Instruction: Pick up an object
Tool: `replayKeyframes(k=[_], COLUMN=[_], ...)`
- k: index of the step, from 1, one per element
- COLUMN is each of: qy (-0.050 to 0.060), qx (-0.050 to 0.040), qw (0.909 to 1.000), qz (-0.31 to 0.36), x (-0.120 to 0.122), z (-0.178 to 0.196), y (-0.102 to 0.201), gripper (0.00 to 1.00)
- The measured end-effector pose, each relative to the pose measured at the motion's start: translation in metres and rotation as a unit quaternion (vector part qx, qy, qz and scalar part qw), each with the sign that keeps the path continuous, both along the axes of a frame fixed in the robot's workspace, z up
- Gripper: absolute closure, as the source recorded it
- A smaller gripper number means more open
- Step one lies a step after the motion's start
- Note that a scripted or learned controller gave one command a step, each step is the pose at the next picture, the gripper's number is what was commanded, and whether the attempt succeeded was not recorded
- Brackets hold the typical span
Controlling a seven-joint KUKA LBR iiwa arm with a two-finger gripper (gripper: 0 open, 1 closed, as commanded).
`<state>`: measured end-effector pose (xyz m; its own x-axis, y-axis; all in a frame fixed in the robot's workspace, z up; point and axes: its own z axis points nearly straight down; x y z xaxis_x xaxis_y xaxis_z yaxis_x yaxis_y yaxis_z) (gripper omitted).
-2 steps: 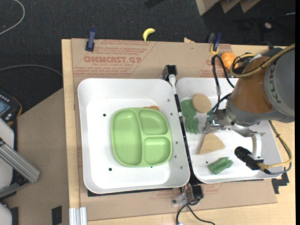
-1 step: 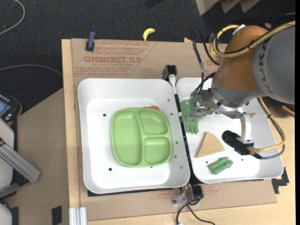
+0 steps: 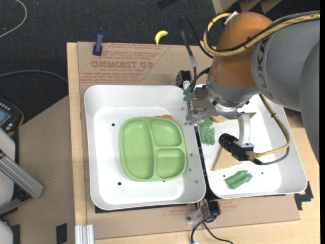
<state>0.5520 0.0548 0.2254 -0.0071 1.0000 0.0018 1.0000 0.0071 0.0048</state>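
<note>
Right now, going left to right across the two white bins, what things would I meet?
Green divided plate in the left bin → small green leafy piece just inside the right bin → green pod-like piece near that bin's front edge.

Grey arm (image 3: pixel 294 60) reaches in from the right, its wrist (image 3: pixel 228 93) angled downward
</note>
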Motion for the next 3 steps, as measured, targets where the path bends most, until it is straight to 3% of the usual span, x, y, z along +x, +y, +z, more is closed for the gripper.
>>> replayKeyframes(k=[1, 2, 3], qy=[0.004, -0.007, 0.001], qx=[0.0, 0.003, -0.001], qw=[1.0, 1.0, 1.0], qz=[-0.001, 0.0, -0.003], x=[-0.017, -0.045, -0.045], z=[-0.017, 0.17, 0.171], y=[0.052, 0.082, 0.08], gripper=[1.0, 1.0, 1.0])
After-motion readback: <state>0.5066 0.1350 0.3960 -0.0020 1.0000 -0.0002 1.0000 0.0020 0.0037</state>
